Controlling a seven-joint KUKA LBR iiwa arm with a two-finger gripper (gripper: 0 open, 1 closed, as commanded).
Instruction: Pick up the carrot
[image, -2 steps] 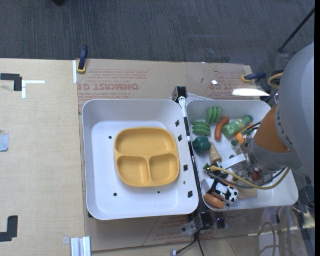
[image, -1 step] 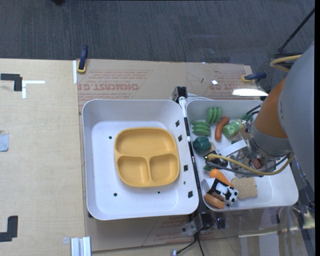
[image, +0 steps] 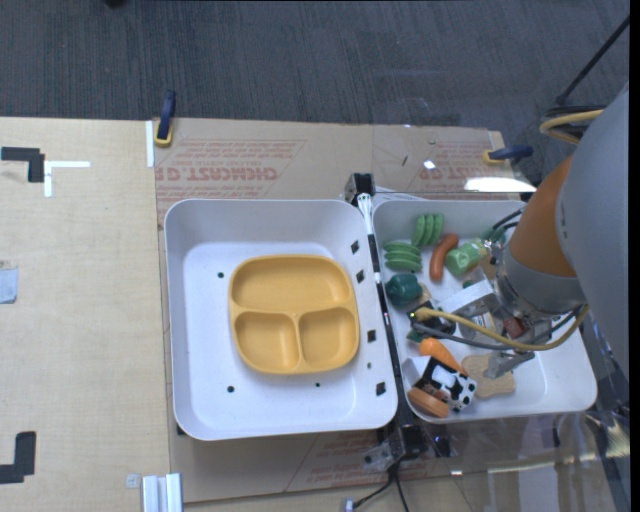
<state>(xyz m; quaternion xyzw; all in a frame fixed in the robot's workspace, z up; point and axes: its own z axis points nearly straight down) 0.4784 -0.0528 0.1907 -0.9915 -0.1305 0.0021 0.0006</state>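
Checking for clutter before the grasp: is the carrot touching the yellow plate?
Apart. The camera view shows the carrot in the right bin and the yellow plate in the left bin, with both bin walls between them.

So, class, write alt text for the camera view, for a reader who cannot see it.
A grey and orange arm reaches from the right over the right bin, which holds toy food: a carrot, green vegetables and other small items. The left bin holds a yellow three-part plate. Both bins sit on cardboard on a bench.
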